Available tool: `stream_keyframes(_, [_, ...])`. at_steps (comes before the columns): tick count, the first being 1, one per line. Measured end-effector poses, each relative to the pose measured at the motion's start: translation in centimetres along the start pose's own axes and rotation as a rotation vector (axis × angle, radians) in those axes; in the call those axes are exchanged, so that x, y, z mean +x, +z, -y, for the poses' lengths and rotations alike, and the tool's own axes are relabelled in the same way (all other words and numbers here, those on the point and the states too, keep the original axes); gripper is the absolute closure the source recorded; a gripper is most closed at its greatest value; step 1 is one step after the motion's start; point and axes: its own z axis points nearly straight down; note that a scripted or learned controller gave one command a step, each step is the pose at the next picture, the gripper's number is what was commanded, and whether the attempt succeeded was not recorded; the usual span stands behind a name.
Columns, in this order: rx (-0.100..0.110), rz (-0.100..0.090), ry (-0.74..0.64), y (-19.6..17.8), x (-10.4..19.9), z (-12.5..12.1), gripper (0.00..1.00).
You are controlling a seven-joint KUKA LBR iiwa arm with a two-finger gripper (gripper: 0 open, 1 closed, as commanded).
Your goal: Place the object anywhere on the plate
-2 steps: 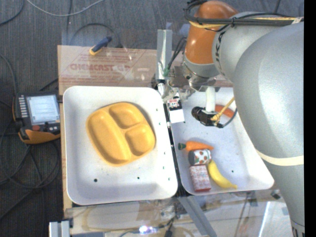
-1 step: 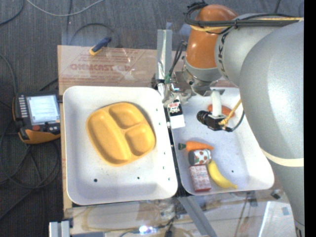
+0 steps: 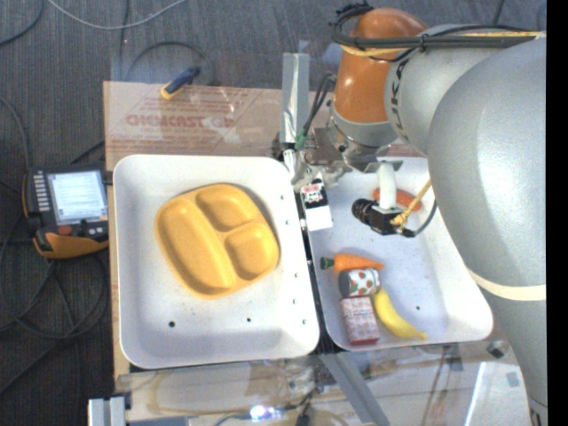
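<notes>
Presently jaws [image 3: 312, 185] over bins' divide, carrot [image 3: 352, 262] well below, plate [image 3: 217, 237] left

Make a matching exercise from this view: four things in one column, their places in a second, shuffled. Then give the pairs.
Things:
1. plate
2. banana
3. carrot
4. gripper

Places:
A. near front edge of the right bin
B. over the wall between the bins
C. in the left bin
D. middle of the right bin, just behind the small can

Pairs: 1-C, 2-A, 3-D, 4-B
</notes>
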Motion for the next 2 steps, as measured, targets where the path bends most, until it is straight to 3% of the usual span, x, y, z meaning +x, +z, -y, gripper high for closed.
stream_keyframes(2, [0.000,0.000,0.006,-0.03,0.11,0.23,1.00])
